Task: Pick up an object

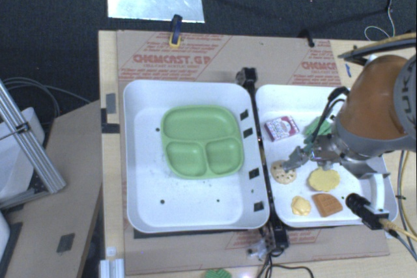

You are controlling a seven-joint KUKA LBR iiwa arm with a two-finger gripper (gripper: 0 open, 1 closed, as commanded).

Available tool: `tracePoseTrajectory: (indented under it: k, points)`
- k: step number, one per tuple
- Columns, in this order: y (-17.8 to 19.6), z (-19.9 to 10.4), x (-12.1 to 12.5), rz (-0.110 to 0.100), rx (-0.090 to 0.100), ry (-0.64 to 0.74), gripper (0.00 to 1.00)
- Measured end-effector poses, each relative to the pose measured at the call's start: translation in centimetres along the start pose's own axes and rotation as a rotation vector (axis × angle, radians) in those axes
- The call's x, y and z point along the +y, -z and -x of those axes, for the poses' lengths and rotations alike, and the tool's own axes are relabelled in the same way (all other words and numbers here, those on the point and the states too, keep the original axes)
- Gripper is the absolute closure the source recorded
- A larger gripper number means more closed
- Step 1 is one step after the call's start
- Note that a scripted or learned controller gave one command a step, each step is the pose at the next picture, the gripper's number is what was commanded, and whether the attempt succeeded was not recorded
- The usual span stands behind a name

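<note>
surface [215, 52]: brown board, two white bins, dark carpet around | cookie [283, 172]: round, no long axis | claw [294, 158]: just above cookie, spread or pinched unclear

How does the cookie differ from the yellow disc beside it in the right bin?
The cookie is tan with dark specks; the yellow disc is plain pale yellow. The cookie looks smaller than the disc. The cookie lies nearer the bin divider, at the end effector tip; the disc lies under the arm's wrist. Both are flat, roundish, and rest in the right bin.
</note>
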State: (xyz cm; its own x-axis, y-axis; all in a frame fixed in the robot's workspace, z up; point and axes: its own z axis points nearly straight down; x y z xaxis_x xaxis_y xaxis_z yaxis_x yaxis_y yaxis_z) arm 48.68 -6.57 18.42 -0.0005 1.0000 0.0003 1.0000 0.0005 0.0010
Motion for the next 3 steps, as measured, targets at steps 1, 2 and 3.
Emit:
tracePoseTrajectory:
  k: [1, 2, 3]
  points:
    - [0.0, 0.0, 0.0, 0.000, 0.000, 0.000, 0.00]
    - [1.9, 8.6, 0.0, 0.003, -0.005, -0.007, 0.00]
    - [-10.5, 11.7, 2.5, 0.000, -0.002, -0.002, 0.00]
